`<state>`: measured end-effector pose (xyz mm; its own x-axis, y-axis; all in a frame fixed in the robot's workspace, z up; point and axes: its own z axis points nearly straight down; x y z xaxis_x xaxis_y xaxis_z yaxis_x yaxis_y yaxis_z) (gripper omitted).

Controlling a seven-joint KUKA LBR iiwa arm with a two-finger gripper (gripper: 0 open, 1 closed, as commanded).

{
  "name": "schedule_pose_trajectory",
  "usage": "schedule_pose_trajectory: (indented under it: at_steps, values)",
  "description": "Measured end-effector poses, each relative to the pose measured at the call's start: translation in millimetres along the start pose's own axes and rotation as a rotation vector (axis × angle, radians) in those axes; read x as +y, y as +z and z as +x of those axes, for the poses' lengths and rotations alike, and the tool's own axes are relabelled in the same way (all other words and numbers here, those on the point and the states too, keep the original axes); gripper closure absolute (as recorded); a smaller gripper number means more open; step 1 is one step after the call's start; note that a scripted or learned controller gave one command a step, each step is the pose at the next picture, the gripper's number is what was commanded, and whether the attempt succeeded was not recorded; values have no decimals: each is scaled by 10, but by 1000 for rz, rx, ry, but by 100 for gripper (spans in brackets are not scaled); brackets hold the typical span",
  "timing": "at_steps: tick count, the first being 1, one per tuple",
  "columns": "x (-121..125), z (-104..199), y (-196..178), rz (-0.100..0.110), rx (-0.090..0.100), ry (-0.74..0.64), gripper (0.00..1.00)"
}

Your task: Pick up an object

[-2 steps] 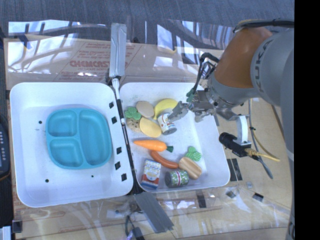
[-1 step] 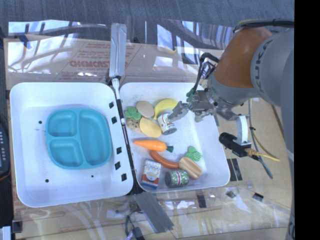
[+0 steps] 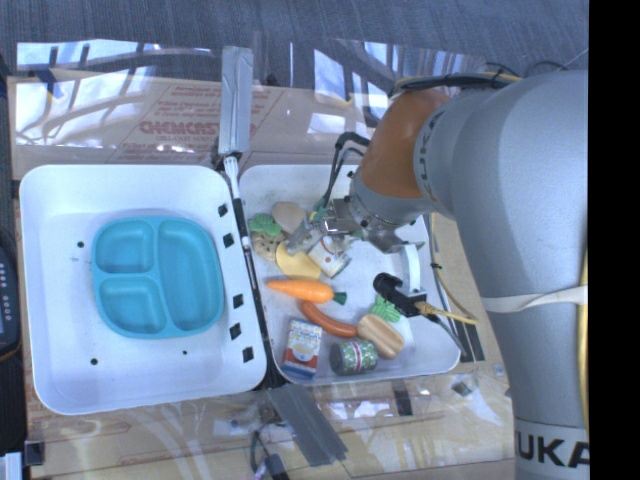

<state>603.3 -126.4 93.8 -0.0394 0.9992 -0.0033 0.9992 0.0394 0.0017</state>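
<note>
Down at front edge of right bin [image 3: 440,360]: small carton [image 3: 303,348], green can [image 3: 353,357], hot dog [image 3: 383,335], all jammed near rim. Behind them sausage [image 3: 328,320], then carrot [image 3: 302,290]. Gripper [image 3: 322,236] sits mid-bin over yellow piece [image 3: 294,263], can't tell how jaws stand. Far end mostly open floor. Left bin [image 3: 60,368] has blue divided plate [image 3: 157,275], roomy white margin all round.

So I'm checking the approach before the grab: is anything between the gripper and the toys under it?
Nothing visible does. The gripper sits low in the right bin, right over the yellow toy, with the carrot just beyond.
</note>
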Motion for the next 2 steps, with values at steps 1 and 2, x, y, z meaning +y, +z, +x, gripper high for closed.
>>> schedule_pose_trajectory:
  at_steps: [1, 2]
  values:
    - [-5, 15, -83, 4, 2, -4, 100]
    - [300, 333, -1035, -2, 3, -186, 100]
